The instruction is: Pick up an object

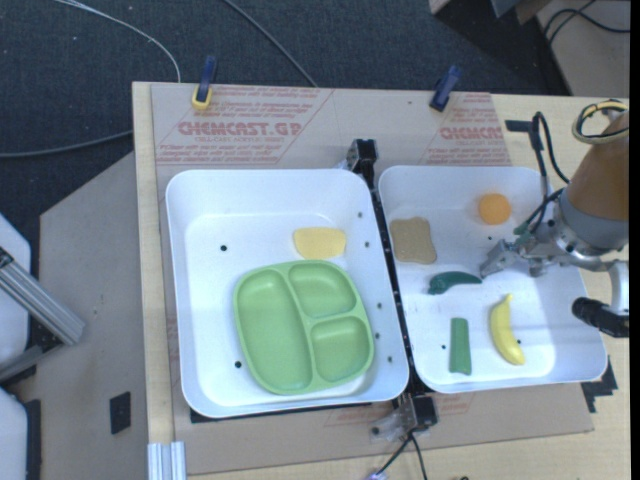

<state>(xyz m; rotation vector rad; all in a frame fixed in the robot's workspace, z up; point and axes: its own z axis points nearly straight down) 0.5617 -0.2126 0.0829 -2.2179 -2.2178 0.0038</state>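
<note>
From my remote station I record the left bin (pixel 185 268) first. It holds a green divided plate (pixel 303 326) with three compartments, lying flat. A pale yellow piece (pixel 319 242) rests on the bin floor just beside the plate, at its 12 o'clock.

In the right bin (pixel 430 373) I count five loose items. A tan slice (pixel 412 239) lies nearest the shared wall. A dark green curved piece (pixel 454 282) sits at the slice's 5 o'clock. A green stick (pixel 459 345) lies at 6 o'clock from the curved piece. A yellow banana (pixel 505 332) lies at the stick's 3 o'clock, apart from it. An orange ball (pixel 493 208) sits at 12 o'clock from the banana.

The gripper (pixel 500 259) hangs between the ball and the banana, its tip close to the curved piece's right end. I see nothing held; how far the jaws stand apart I cannot tell.
</note>
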